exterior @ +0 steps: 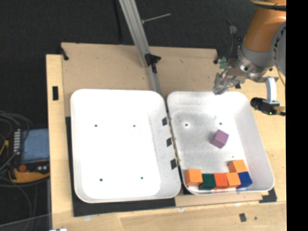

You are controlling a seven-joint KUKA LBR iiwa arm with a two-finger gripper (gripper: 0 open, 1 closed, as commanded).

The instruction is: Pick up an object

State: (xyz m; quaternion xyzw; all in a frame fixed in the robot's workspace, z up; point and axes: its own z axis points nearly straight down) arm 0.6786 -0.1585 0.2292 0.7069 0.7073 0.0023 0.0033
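The gripper hangs over the far rim of the right bin, with nothing between its fingers; whether they stand apart or together I cannot tell at this size. The likeliest target is the purple cube, which lies alone near the middle of that bin, well apart from the rest and free on all sides. The other blocks crowd the near edge: an orange block, a green block and a blue block pressed side by side, leaving little room for fingers. The left bin sits beside it.
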